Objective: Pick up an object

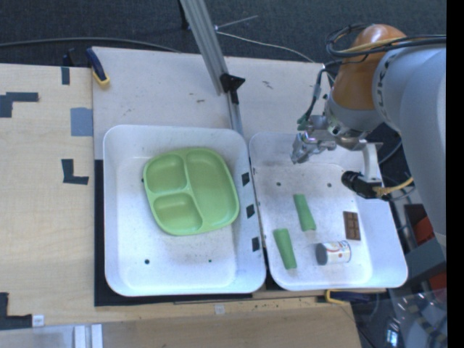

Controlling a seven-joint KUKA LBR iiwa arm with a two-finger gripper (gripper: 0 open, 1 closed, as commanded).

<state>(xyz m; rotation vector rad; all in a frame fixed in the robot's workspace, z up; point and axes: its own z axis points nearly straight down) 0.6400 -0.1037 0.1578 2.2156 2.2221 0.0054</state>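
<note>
The grey arm [406,85] enters from the upper right of the frame, its orange band sitting above the wrist, and the gripper [301,151] hangs over the upper left corner of the right-hand bin [377,270]. From this angle it cannot be told how far the gripper is open, and nothing is seen in its grasp. The candidate objects all lie lower in that same bin, apart from the gripper: one green stick [304,212] near the bin's centre, below and slightly right of the gripper; a second green stick [284,249] further down toward the lower left; a small white can [333,252] lying on its side near the lower middle; and a brown bar [351,225] to the right of the upper stick. The left-hand bin [123,267] holds a green divided plate [191,191], set toward its upper middle, well apart from the gripper.
</note>
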